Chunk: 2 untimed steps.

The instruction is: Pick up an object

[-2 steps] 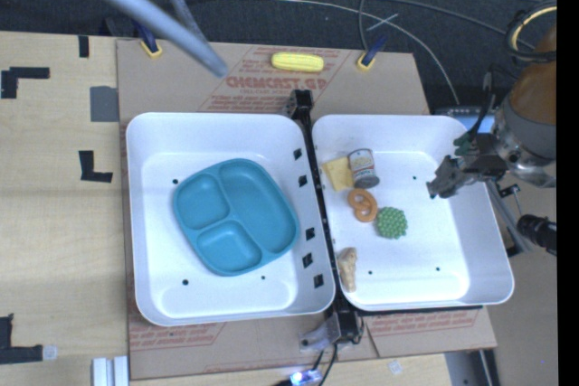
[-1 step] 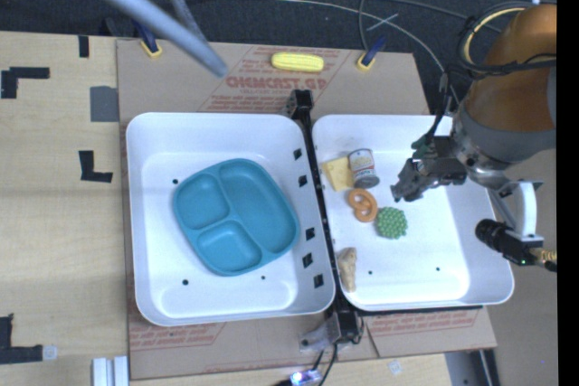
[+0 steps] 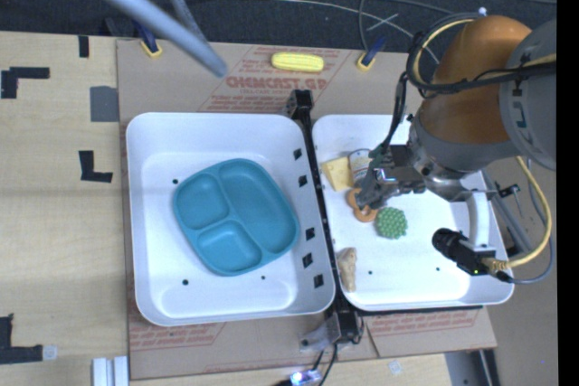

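Cardboard-covered bench [image 3: 262, 81] bears 2 white bins: the left bin [image 3: 145, 194] holds a blue divided plastic tray [image 3: 235, 214]. Over the right bin [image 3: 425, 280], the gripper [image 3: 373, 190] hangs above an orange ring [image 3: 364, 213], crowded by a green bumpy ball [image 3: 392, 222] and pale yellow block [image 3: 336, 173]; its grip cannot be told.

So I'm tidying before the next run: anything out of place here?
Yes: a yellow corn cob lies on the cardboard behind the bins, outside both. The other small items sit in the right bin; the blue plate is in the left.
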Available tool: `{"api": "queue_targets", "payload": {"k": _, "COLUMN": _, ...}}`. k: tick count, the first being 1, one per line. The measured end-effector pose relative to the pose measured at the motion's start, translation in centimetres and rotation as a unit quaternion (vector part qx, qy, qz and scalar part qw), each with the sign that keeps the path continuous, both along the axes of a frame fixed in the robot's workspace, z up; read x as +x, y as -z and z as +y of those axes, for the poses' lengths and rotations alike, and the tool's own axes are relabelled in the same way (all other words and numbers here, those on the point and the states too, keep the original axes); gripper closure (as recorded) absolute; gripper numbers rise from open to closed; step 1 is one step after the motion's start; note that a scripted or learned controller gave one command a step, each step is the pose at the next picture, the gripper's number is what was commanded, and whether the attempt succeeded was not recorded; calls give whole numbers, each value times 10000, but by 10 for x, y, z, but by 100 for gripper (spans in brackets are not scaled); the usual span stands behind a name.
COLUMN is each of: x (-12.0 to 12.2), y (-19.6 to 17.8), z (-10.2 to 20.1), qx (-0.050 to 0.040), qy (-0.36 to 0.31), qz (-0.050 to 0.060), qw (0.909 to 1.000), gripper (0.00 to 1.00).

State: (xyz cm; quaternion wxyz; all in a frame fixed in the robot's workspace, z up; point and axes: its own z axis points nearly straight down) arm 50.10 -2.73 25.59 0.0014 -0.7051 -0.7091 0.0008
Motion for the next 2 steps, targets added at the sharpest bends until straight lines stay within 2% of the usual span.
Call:
{"api": "queue_targets", "payload": {"k": 1, "x": 0, "y": 18, "z": 51, "qx": -4, "qy": 3, "qz": 4, "qw": 10000, "gripper": 100}}
{"api": "queue_targets", "payload": {"k": 2, "x": 5, "y": 13, "z": 104, "qx": -1, "qy": -8, "qz": -8, "qw": 10000, "gripper": 100}}
